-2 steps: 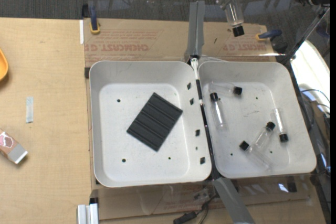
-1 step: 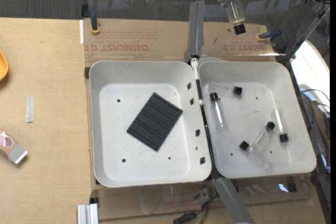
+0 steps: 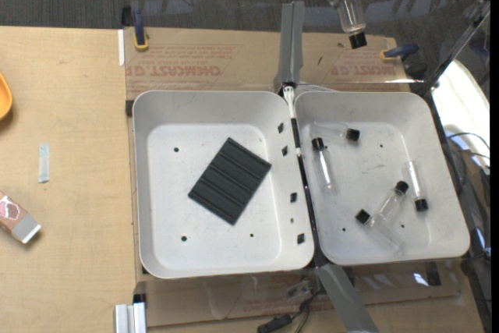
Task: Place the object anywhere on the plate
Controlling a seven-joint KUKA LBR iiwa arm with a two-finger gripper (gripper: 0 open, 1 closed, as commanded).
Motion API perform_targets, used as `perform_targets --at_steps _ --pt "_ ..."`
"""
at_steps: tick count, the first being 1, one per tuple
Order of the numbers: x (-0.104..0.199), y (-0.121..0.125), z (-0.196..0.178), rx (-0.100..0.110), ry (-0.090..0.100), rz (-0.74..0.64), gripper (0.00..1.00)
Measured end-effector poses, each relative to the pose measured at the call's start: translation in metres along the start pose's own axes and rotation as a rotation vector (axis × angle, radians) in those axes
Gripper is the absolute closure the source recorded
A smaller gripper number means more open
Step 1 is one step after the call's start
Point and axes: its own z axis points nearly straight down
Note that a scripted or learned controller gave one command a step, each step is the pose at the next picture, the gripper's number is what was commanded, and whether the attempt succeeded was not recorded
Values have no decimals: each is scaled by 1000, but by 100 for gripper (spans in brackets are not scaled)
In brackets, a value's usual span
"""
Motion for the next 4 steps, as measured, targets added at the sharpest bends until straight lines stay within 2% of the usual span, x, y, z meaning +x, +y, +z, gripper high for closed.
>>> perform_targets --at_steps 4 --pt "-2 4 -27 12 -7 -2 100"
